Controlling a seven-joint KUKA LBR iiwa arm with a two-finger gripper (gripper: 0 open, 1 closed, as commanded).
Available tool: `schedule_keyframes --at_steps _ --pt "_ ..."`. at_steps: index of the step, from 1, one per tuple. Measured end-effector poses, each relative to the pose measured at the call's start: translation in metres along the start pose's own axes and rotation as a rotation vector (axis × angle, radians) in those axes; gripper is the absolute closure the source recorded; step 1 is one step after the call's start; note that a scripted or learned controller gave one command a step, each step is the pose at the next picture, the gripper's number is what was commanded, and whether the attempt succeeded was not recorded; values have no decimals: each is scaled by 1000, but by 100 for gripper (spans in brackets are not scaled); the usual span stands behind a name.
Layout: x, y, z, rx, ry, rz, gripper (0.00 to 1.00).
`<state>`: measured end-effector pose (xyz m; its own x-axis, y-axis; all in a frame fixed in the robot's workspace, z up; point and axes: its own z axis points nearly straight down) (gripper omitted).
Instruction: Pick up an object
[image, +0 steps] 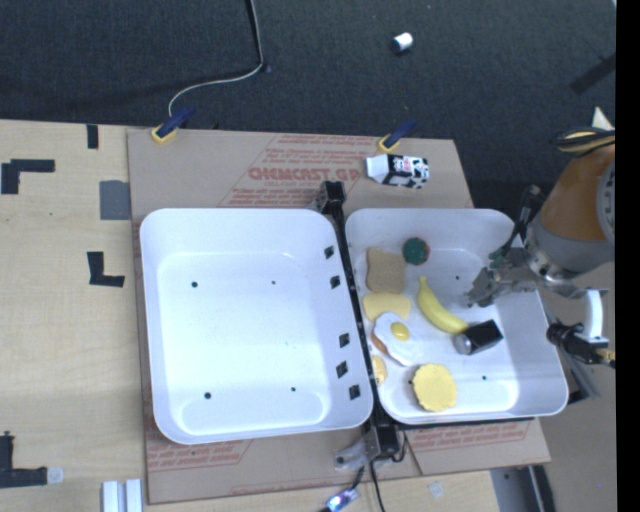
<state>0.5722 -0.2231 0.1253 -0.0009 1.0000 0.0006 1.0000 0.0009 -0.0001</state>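
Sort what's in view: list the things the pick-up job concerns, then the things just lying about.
Job: gripper; in the right bin: banana, fried egg, toast, yellow disc, green ball, black block.

Lying about: left bin, cow toy, cable, clamps.

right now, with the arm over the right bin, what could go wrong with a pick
1. The tool sits close to the banana and a dark cylinder, which lie nearly touching; closing could nudge both and catch neither.
2. The fried egg, toast and yellow slice overlap near the bin wall, lying flat with little to grip.
3. The cylinder looks likely to roll if bumped.
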Motion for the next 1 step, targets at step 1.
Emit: schedule_keyframes --at_steps 1 --pt "0 -7 2 2 -1 1 100"
